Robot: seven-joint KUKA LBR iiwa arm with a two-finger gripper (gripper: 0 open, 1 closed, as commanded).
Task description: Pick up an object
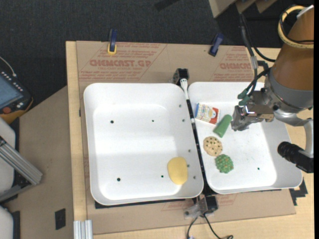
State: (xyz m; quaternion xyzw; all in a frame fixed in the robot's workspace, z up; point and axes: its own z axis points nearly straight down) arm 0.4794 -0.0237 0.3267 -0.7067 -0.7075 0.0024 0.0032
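My gripper [239, 122] hangs over the right bin [259, 176], just right of a green cylinder [222, 125] that lies tilted on the bin floor. Left of that cylinder lies a small white carton with blue and red print [206, 113]. Below them sit a round chocolate-chip cookie [213, 146] and a green broccoli-like piece [224, 163]. A yellow rounded lump [177, 170] rests in the lower right corner of the left bin [129, 133]. Nothing shows between the gripper's fingers.
The two white bins sit side by side on a cardboard sheet [124, 59] held by blue clamps [112, 39] at the back. A black knob [294, 153] juts in at the right bin's right edge. Cables hang above the right bin.
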